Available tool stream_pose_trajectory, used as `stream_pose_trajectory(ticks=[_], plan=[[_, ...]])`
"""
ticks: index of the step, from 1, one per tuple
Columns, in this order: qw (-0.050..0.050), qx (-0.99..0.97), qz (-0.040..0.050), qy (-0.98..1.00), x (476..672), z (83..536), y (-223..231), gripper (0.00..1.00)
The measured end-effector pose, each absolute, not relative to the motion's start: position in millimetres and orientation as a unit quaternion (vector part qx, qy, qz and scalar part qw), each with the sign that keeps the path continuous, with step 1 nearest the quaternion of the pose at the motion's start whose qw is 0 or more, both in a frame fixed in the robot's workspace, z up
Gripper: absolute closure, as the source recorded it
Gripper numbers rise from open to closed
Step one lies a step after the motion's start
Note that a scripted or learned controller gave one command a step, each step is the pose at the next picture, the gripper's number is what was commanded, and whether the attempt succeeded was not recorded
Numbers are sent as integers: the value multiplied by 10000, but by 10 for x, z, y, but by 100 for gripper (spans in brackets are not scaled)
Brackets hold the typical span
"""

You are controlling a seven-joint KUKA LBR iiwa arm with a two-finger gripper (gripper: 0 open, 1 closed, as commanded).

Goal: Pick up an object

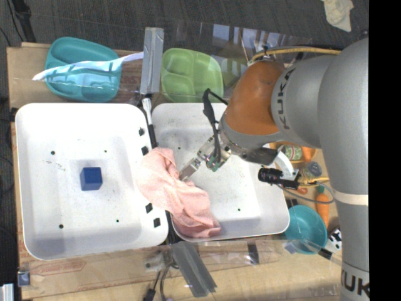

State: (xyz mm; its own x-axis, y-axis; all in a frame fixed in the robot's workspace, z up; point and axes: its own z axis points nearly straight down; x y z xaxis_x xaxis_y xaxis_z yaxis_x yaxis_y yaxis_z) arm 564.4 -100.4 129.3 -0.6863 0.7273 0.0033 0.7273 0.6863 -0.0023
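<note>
A crumpled pink cloth (177,195) lies along the left side of the right bin (250,212), draped partly over the wall between the bins. A small blue cube (91,178) sits in the left bin (44,137), left of centre. My gripper (191,167) hangs low over the right bin with its tip at the cloth's upper right edge. The arm's orange band (254,102) and grey body cover the bin's right part.
A teal plastic container (81,68) and a green one (191,74) stand behind the bins. Small colourful items (307,168) and a teal bowl (306,226) lie right of the right bin. A cable (210,108) loops near the wrist.
</note>
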Motion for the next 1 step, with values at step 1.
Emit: stream_pose_trajectory(ticks=[1], plan=[[14, -3582, 10, -9336, 5760, 932, -949, 0]])
